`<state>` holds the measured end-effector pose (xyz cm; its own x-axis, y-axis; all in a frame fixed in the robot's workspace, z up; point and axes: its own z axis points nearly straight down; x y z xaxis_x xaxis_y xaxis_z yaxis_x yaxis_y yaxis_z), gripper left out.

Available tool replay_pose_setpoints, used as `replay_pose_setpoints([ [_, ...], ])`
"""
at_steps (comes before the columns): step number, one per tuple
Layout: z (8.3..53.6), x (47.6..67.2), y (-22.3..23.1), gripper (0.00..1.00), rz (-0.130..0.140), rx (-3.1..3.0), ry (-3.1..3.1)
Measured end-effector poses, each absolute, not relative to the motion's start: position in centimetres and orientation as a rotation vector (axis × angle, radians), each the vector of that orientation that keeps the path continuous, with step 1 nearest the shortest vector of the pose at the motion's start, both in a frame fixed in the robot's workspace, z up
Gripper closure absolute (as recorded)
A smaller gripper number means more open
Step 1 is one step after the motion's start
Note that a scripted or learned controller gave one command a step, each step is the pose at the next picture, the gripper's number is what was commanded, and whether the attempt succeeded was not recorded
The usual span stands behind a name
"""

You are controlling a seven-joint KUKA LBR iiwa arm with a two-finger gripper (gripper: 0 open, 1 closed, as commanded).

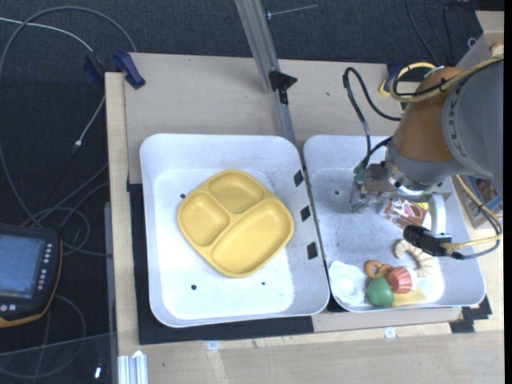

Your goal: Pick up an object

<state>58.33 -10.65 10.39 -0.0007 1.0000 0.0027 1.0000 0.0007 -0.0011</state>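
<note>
Bench: pale wood (200, 94) on dark floor, cables trailing at left.
Left bin (160, 294): holds a yellow divided plate (234, 222), tilted askew.
Pole: a metal strut (264, 54) slants down between the bins.
Right bin (336, 238): small toys crowd its near corner, namely a white cup (346, 281), green ball (381, 293), red piece (400, 279); their shapes are hard to read.
Gripper (362, 194): low over the bin floor, well apart from the toys; its state cannot be told.
Arm (448, 126): covers the bin's far right.

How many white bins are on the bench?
2: the left bin holds a yellow divided plate; the right bin holds small toys, under the arm.
</note>
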Motion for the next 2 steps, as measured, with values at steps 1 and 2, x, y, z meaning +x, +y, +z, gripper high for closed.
replay_pose_setpoints([
  [1, 16.1, 58.1, -9.7, 1.0, -0.007, -2.223, -2.227],
  [2, 21.5, 57.7, -8.8, 1.0, -0.008, -2.222, -2.228],
])
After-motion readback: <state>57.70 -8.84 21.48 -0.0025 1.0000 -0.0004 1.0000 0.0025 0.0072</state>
